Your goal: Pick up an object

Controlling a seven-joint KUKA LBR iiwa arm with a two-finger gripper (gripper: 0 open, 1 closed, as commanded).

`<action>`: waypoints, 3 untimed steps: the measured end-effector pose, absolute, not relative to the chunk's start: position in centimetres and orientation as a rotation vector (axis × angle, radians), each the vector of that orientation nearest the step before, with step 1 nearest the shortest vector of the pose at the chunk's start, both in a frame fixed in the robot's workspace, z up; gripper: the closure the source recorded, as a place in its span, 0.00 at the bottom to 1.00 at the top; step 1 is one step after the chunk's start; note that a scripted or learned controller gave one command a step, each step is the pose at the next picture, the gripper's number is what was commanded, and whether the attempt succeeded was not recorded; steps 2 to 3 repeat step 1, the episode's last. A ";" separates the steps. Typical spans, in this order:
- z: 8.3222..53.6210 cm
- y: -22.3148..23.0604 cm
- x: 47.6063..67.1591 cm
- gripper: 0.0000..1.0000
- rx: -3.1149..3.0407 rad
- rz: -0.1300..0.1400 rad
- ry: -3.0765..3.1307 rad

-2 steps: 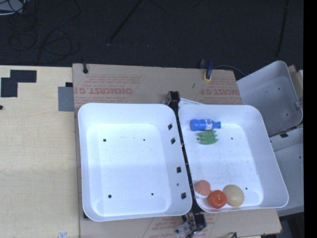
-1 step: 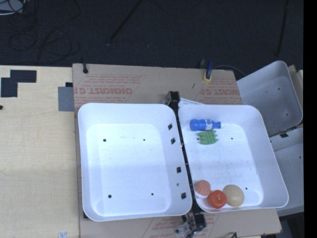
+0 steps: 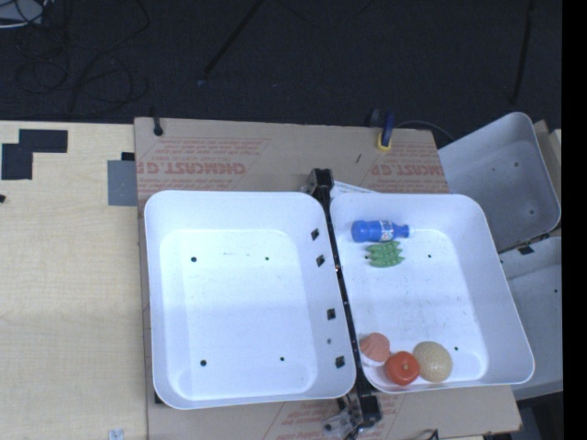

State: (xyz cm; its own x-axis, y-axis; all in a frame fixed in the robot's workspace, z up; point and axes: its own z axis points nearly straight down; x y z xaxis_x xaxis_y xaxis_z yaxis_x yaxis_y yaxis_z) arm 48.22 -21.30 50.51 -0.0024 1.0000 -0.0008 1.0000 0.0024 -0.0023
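Presently, contents listed by the right bin (image 3: 503, 287):
- blue bottle (image 3: 379, 231), lying on its side near the bin's far wall
- green leafy piece (image 3: 385, 255), just nearer than the bottle
- pink round piece (image 3: 374, 346), red tomato-like ball (image 3: 402, 368) and beige ball (image 3: 433, 360), clustered at the bin's near wall, the red one touching both neighbours
- left bin (image 3: 165, 218), adjoining the right bin's left wall
- gripper: how far open, and whether it grasps anything, cannot be told

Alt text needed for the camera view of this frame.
Two white bins side by side on a bench; the right bin holds a blue bottle, a green item, and, at its near edge, a pink piece, a red ball and a tan ball.
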 end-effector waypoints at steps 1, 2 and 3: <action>53.9 -20.0 50.4 1.00 -2.221 -0.001 -2.225; 53.9 -20.0 50.4 1.00 -2.221 -0.001 -2.225; 53.9 -20.0 50.4 1.00 -2.221 -0.001 -2.225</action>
